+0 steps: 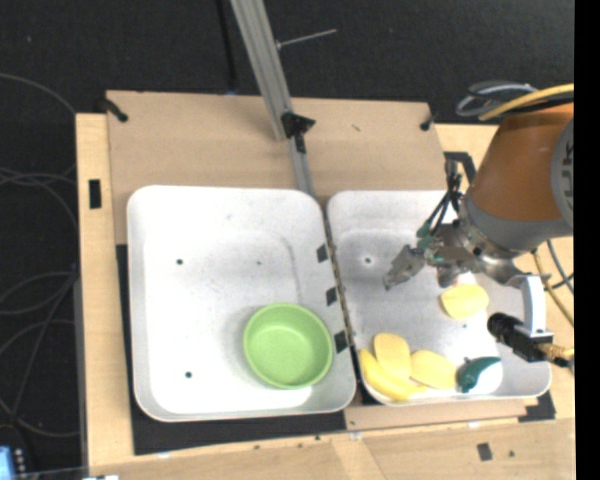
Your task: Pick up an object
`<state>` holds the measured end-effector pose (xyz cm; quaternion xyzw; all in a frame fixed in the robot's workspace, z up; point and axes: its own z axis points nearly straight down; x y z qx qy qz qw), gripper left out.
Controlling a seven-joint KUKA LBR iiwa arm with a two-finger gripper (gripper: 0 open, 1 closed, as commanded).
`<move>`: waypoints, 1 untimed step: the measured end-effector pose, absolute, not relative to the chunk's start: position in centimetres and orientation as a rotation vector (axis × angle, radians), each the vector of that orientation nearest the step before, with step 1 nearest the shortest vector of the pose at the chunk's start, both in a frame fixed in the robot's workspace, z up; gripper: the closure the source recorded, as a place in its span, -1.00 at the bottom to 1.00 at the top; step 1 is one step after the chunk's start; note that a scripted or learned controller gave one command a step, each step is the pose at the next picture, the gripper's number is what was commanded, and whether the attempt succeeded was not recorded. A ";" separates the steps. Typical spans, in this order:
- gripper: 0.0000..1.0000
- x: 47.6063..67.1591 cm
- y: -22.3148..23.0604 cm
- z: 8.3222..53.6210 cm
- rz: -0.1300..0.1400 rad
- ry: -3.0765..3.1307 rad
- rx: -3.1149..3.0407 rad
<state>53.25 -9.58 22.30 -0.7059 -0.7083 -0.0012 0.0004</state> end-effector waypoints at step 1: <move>-1.00 53.3 -9.6 22.3 -0.004 -2.223 -2.219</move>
